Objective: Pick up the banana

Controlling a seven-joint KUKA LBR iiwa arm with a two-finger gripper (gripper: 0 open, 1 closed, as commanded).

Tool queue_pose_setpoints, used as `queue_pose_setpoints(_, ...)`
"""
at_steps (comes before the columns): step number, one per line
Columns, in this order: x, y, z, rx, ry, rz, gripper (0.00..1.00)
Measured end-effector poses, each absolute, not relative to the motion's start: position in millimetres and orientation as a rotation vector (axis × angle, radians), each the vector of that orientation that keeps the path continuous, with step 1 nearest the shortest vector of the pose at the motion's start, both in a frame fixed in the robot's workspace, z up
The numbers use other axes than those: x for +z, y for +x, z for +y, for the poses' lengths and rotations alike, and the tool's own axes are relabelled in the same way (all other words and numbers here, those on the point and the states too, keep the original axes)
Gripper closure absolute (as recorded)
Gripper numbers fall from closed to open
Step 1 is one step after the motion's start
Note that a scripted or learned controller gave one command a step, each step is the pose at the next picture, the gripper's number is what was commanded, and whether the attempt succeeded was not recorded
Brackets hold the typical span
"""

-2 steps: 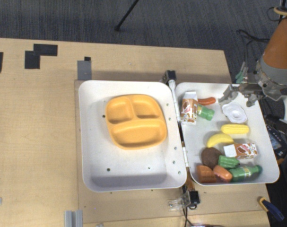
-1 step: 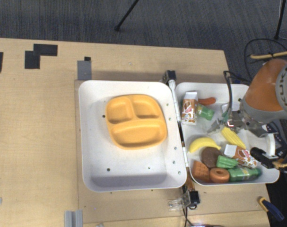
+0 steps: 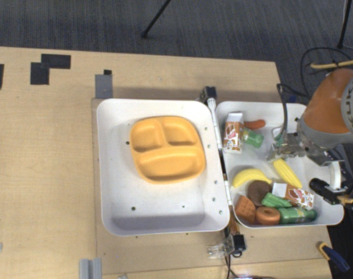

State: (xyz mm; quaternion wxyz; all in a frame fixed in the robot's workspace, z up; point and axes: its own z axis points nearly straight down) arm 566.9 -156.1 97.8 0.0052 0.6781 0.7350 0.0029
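Well, the banana [image 3: 249,176] lies near the right bin's [image 3: 324,218] left edge; the gripper [image 3: 288,147] (grip unreadable) hangs mid-bin.

Smooth, seemingly plastic banana [image 3: 250,176]; wooden bench [image 3: 42,173]

Light wooden bench [image 3: 42,173] before dark grey carpet floor [image 3: 106,10].

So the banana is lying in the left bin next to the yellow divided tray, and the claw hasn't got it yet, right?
Not quite. The camera view shows the banana in the right bin, among the other toy foods; the yellow divided tray sits in the left bin. The rest holds: the banana lies apart from the claw.
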Motion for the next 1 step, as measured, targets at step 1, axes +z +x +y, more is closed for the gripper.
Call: queue_pose_setpoints(1,170.8,548.4,-95.3,0.004,2.154,2.284,1.00)
